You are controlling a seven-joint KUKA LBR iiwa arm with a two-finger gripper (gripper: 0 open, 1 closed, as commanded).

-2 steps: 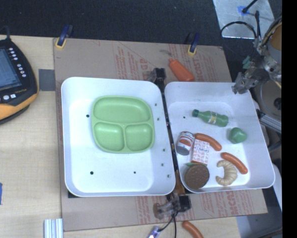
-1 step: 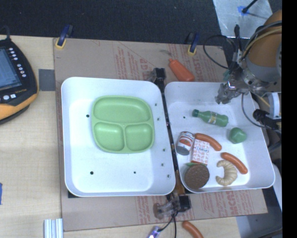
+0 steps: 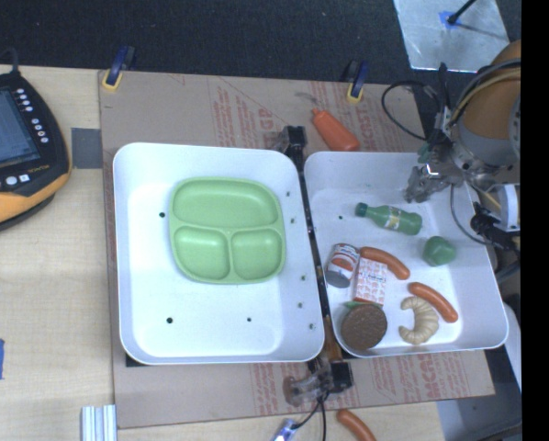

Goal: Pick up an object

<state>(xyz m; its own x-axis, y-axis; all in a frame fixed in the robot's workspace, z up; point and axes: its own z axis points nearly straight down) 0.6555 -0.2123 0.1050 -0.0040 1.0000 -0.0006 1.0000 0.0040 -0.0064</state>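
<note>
While the cookie (image 3: 363, 326), croissant (image 3: 420, 321), sausages (image 3: 432, 301) and can (image 3: 342, 265) lie untouched at the right bin's (image 3: 334, 175) near end, nothing is lifted yet. Farther back, the gripper (image 3: 424, 184) hovers near the bottle (image 3: 389, 217); whether it is wide or narrow I cannot tell, so the whole pick remains.

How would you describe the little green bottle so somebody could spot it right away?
Look in the right-hand white bin, the one holding the toy food. Near its upper middle, just below the claw, lies the small green bottle on its side. It alone has a narrow neck and yellow label; the nearby green lump is rounded.
</note>
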